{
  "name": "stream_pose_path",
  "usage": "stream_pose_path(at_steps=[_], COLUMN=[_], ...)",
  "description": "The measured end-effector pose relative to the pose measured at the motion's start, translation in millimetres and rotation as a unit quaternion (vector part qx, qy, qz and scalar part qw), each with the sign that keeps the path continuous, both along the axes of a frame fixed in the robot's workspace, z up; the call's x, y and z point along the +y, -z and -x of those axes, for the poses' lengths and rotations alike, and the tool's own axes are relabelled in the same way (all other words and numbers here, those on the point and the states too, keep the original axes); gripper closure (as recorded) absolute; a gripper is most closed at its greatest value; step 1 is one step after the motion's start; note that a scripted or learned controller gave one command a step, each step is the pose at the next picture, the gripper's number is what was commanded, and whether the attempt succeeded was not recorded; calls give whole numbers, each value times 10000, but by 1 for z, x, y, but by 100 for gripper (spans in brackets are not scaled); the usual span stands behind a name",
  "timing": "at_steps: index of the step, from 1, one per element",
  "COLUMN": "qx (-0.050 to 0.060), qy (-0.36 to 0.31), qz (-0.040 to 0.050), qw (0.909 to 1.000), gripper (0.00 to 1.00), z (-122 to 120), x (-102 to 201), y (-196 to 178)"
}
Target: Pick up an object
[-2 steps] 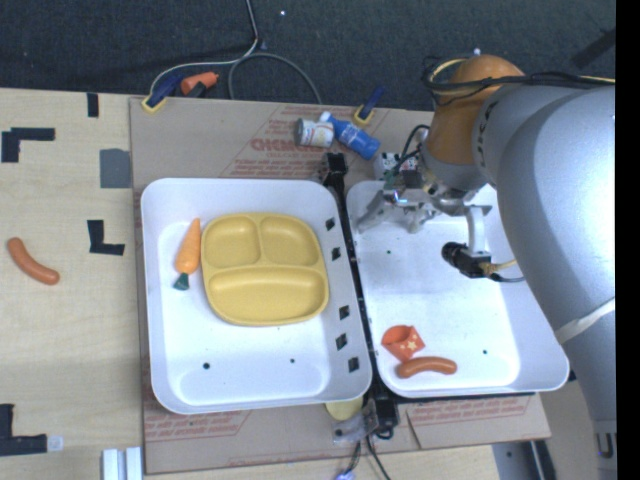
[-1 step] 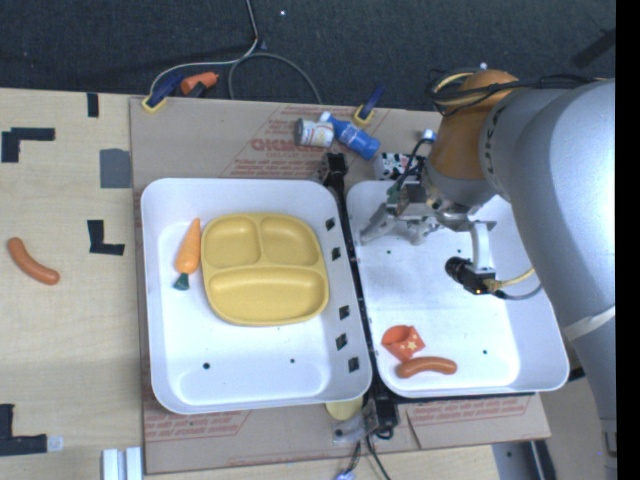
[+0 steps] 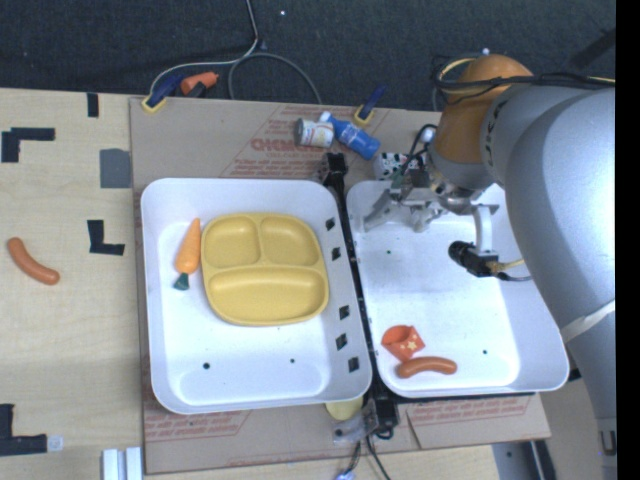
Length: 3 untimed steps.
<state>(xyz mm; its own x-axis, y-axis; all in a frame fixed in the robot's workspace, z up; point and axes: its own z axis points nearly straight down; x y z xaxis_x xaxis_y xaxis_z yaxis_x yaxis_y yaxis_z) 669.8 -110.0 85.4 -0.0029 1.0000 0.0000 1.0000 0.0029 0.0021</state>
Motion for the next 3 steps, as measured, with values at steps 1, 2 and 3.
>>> stream_pose_path(at_steps=[1,2,3], qx=[-4,-3,-10], qy=[-8,-7,11], qz=[11,16,19], qw=[10000,10000,10000], gripper=[100,0,0], z=[0,0,22], x=[0,0,13], y=[-11,-10,0])
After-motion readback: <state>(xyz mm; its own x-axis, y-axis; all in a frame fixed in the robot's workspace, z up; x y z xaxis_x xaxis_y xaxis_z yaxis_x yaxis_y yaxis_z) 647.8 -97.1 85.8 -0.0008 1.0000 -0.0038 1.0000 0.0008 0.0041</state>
